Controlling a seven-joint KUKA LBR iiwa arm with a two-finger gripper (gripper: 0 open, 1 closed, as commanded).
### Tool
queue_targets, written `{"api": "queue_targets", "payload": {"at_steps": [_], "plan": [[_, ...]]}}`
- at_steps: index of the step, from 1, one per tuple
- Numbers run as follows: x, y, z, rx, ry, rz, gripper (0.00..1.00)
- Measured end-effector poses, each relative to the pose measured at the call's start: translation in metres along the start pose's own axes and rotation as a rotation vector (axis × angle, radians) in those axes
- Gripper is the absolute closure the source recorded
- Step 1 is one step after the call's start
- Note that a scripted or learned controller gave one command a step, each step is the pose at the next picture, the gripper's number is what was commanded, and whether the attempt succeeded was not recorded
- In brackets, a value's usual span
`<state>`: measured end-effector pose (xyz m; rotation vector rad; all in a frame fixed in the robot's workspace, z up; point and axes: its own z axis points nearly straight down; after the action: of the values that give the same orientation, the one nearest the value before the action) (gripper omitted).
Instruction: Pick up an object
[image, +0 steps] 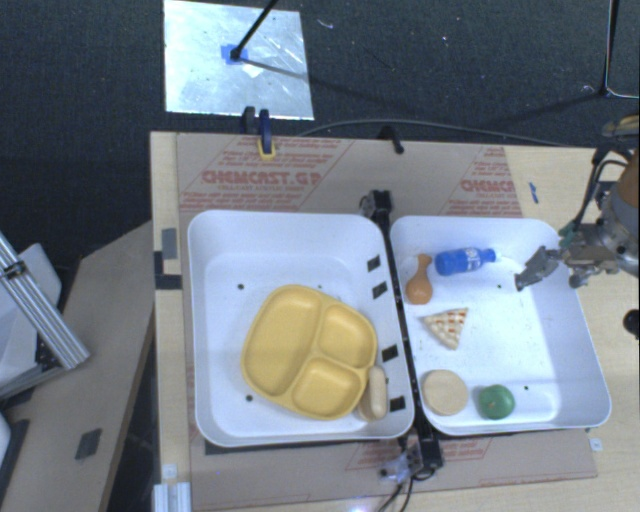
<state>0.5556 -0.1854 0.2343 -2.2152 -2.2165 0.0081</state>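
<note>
From above, the arm is cut off at the right edge, and its claw (548, 266) hangs over the right bin's (560, 345) upper right part with fingers apart and nothing between them, just beside the blue bottle (465, 260), whose label is too small to read. That bin also holds a drumstick (419, 281), a pizza slice (446, 326), a tan round cookie (445, 392) and a green ball (495, 401), well spaced with open floor at its right side, while the left bin (225, 250) carries a yellow divided tray (310, 350) with a bread roll (375, 393) touching its corner. Red print reading roughly "CHEMCAST GP" marks the cardboard (300, 165) on the counter (110, 330) behind both bins.
</note>
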Motion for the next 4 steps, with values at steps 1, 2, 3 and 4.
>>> {"api": "queue_targets", "payload": {"at_steps": [1, 2, 3, 4], "plan": [[0.000, 0.002, -0.006, -0.011, -0.003, -0.003, 0.00], [0.008, 0.001, 0.054, -0.006, -0.001, -0.002, 0.00], [0.001, -0.004, 0.100, -0.008, -0.002, -0.001, 0.00], [0.002, -0.004, 0.152, -0.008, -0.001, -0.001, 0.00]]}}
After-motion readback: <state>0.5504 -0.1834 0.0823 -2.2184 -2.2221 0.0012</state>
